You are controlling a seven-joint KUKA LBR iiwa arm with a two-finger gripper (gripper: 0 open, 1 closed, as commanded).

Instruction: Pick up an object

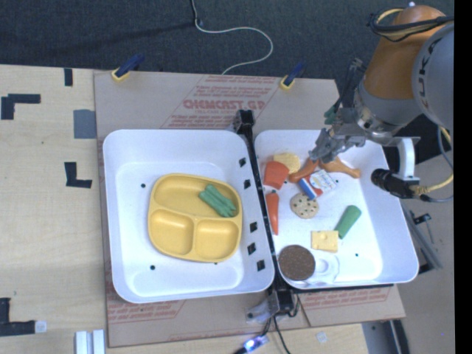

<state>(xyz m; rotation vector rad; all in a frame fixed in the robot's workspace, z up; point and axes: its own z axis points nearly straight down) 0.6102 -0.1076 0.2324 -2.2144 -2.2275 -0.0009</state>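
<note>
Jaws of the gripper point(322, 153): their spread cannot be told, since the tips are dark and small against the clutter beneath; they point down into the upper part of the right bin point(391, 253), and nothing can be seen held between them.

Left to right. The left bin point(125, 220) carries a yellow divided tray point(177, 231) with a green bean-like piece point(219, 200) lying tilted in its upper right compartment. A black divider point(254, 198) runs between the two bins.

In the right bin, nearest the divider, lie a red-orange block point(275, 174) and, below it, a slim orange carrot-like piece point(273, 212). A pale yellow lump point(287, 160) sits at the top. A brown round disc point(296, 261) rests at the lower edge, with a yellow cheese-like square point(324, 240) just above and right of it. A speckled cookie point(304, 206) lies mid-bin. An orange curved piece point(335, 168) and a small white item with blue marking point(317, 184) crowd directly below the gripper tips, close to or touching them. A green cylinder point(347, 220) lies tilted, well apart to the lower right.

The arm point(405, 65), grey with an orange band, enters from the right.
</note>
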